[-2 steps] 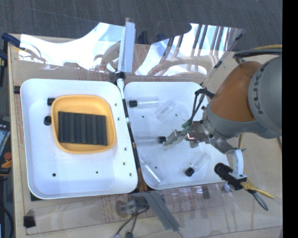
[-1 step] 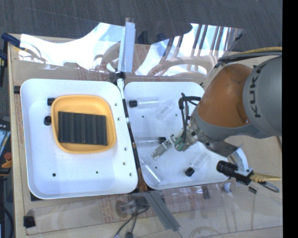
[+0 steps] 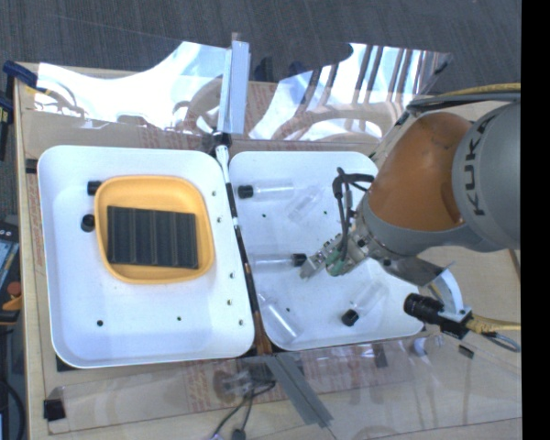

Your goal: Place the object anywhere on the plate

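- Gripper [image 3: 325,262] is seen low over the right bin [image 3: 284,168], at the end of the grey arm [image 3: 458,186] reaching in from the right; whether its fingers are apart or together cannot be told from this slant, and nothing can be made out between them.
- White letters "KU" are read on the arm's grey casing, beside the orange band [image 3: 417,177]; the rest of the word is cut off.
- Several clear plastic tubes with black caps are scattered in the right bin: one [image 3: 270,192] lies near the bin's top left, one [image 3: 277,261] lies just left of the gripper, and one [image 3: 362,305] lies below it, near the front wall.
- Held in the left bin [image 3: 60,333] is a yellow plate [image 3: 151,191] with a dark ribbed insert [image 3: 153,236] in its middle.
- No tube is seen lying on the plate; all lie in the other bin.
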Robot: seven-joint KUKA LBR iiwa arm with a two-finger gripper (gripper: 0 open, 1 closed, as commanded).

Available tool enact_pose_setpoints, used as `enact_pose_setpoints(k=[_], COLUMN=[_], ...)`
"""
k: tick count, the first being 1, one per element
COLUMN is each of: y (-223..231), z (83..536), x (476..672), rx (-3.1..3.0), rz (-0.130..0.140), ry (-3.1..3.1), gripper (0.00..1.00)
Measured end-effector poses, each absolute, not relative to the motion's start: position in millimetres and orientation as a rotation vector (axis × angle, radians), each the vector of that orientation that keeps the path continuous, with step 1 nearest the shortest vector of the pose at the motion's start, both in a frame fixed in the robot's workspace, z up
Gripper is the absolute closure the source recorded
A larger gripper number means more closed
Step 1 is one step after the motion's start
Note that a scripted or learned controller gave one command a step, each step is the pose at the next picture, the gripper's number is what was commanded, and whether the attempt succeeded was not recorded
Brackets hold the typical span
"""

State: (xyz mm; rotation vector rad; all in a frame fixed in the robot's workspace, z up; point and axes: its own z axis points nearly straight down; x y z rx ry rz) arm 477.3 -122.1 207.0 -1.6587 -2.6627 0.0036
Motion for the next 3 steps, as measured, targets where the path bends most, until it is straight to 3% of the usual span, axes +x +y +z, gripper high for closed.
enact_pose_setpoints(k=[1, 2, 3], y=[-90, -90, -78], z=[273, 273, 218], x=[558.2, 558.2, 585.5], rx=[-1.321, -1.321, -0.894], rz=[0.0, 0.001, 0.002], ry=[-2.852, -2.851, -3.008], gripper=[1.0, 0.0, 0.0])
